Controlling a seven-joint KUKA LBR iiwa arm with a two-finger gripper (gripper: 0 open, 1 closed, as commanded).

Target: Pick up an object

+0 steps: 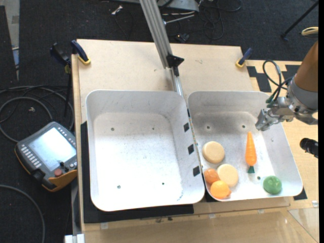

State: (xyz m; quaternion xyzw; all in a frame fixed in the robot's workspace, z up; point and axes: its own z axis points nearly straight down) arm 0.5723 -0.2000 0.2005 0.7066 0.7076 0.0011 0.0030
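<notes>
Arm: we see the grey arm [309, 85] reach in from the right, its orange band above the wrist.
Gripper: the gripper [262, 122] hangs over the far right part of the right bin [223, 101]; we cannot tell whether its fingers are open or closed, and we see nothing between them.
Carrot: an orange carrot [250, 150] lies just near of the gripper, green end toward us.
Round pieces: a cream disc [213, 152] sits left of the carrot; a second cream disc [228, 174], a brownish-orange piece [210, 175] and an orange ball [219, 189] cluster at the bin's near left.
Green ball: we find a green ball [272, 185] in the near right corner.
Left bin: the left bin [101, 101] sits beside the right one.
Pendant: a control pendant [46, 155] lies on the floor, far left.
</notes>
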